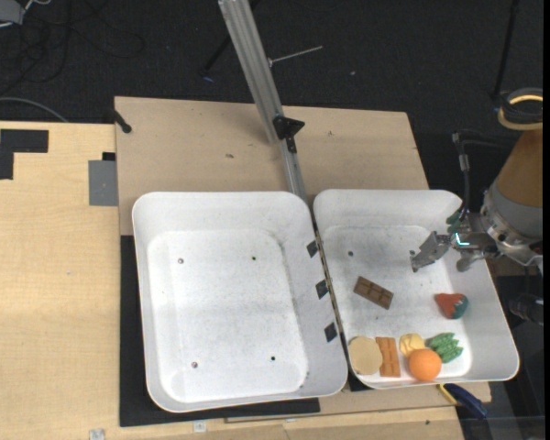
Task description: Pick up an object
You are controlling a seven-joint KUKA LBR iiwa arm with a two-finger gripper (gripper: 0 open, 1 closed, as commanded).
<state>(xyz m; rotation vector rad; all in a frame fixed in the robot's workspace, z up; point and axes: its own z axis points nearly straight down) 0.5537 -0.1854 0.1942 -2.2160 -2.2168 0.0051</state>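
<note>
**Claw poised above the right bin, its haul unpicked**

On the bench, the left bin offers nothing to grasp — likely it serves as the drop side. The right bin holds all the candidates, crowded toward its five o'clock corner: a brown chocolate piece lies alone near the middle, a red item at about four o'clock of it, and along the near rim a row — pale bread slice, orange-brown wafer, small yellow piece, orange, green vegetable. These sit touching, which I judge would make a clean grasp harder. The claw hangs at the bin's two o'clock, apart from every item; it has hold of nothing, and how far it is spread I cannot tell. The lone chocolate looks the easiest pick.
</note>
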